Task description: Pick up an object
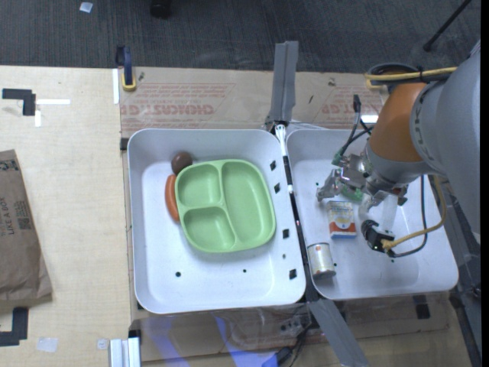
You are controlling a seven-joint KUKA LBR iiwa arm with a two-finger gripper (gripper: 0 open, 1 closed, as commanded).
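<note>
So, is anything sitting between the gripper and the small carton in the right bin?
Nothing visible does. The gripper hangs right above the small white, blue and orange carton in the right white bin; the small silver can lies apart, nearer the camera.

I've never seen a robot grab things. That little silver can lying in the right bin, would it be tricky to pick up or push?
Probably a bit. The can lies on its side on the smooth bin floor, so a nudge would likely roll it. Its shiny curved wall looks slippery, so the gripper might let it slide. It looks stiff, and small enough to be fairly light.
</note>
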